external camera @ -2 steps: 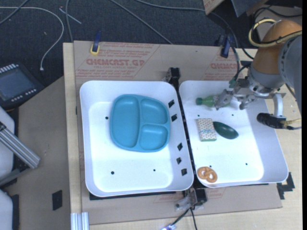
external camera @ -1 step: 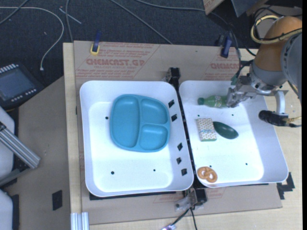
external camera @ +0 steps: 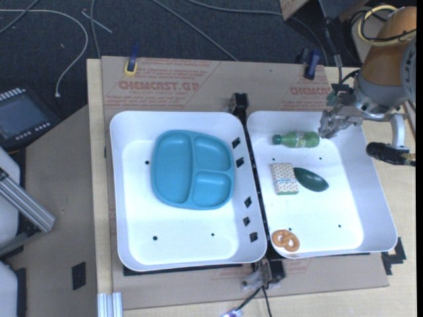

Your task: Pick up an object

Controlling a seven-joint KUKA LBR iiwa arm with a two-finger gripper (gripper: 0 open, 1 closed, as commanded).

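Note:
The right bin point(external camera: 357, 226) holds a green bottle point(external camera: 296, 139) lying on its side near the back, a small patterned box point(external camera: 284, 177), a dark green oval object point(external camera: 310, 179) beside the box, and a pretzel point(external camera: 286, 240) at the front left corner. My gripper point(external camera: 328, 129) hangs at the back of the right bin, just right of the bottle's end. Nothing shows between its fingers.
The left bin point(external camera: 132, 197) holds a blue divided plate point(external camera: 193, 169). Black clips run along the wall between the two bins. The arm's orange and grey body point(external camera: 386, 65) stands at the back right. Cables lie on the dark floor behind the bench.

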